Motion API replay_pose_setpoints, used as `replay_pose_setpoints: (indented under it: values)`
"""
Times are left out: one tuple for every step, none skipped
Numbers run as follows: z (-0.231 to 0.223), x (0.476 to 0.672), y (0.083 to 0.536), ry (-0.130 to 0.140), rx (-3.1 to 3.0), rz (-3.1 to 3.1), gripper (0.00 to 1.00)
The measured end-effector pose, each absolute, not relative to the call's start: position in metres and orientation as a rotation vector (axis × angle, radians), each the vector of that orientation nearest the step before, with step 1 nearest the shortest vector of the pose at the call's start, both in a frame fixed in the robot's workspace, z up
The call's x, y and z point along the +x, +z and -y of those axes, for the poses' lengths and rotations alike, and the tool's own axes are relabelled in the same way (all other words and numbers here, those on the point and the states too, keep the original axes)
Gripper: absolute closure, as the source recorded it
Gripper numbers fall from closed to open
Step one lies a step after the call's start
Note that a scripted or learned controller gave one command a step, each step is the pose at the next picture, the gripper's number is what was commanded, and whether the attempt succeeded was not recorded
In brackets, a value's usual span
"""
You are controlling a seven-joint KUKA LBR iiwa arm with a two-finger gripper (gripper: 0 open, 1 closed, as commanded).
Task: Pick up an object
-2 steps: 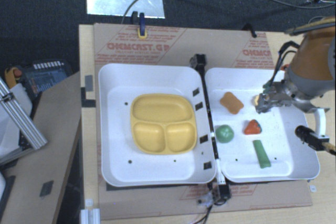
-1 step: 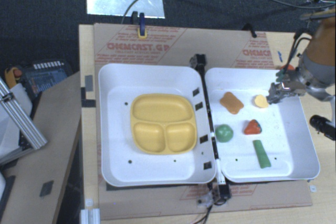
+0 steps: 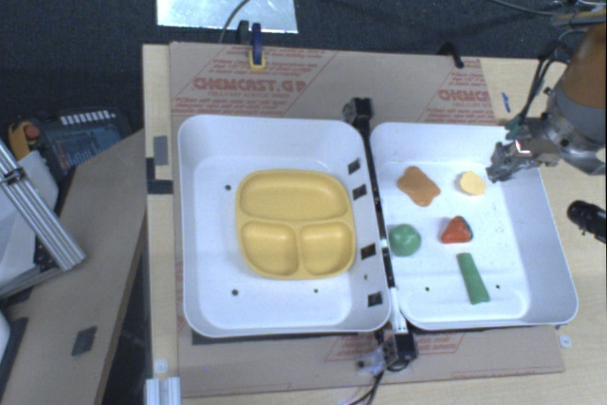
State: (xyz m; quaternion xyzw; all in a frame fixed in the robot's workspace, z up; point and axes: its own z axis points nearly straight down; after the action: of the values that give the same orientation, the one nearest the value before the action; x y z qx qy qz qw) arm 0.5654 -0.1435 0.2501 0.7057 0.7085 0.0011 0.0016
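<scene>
Lying in the right bin (image 3: 545, 232), five small smooth plastic-looking items: a yellow round piece (image 3: 471, 183) at abt 1 o'clock of the bin's middle, an orange lumpy flat piece (image 3: 418, 186) at abt 10 o'clock, a red-orange strawberry-like piece (image 3: 456, 230) near centre, a green rounded blob (image 3: 405, 239) at abt 8 o'clock near the divider, and a green elongated stick (image 3: 472, 278) at abt 5 o'clock, lying slanted. All sit apart from each other. The gripper (image 3: 500, 166), dark metal, hangs just beside the yellow piece at its 2 o'clock; nothing visible between its tips, and whether it's open or closed I can't tell. Grey arm w/ orange band (image 3: 586, 64) comes in from 3 o'clock. Left bin (image 3: 204, 204), shallow white w/ rounded corners, holds a pale yellow matte tray (image 3: 292, 221) w/ three compartments. Both bins rest on a brown printed cardboard sheet (image 3: 313, 76) on the desk.
</scene>
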Motion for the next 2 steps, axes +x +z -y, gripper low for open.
replay_pose_setpoints:
  values:
    - [0.094,0.567,0.256,0.004,2.21,-2.231,1.0]
    - [0.04,0.575,0.261,0.004,2.21,-2.232,1.0]
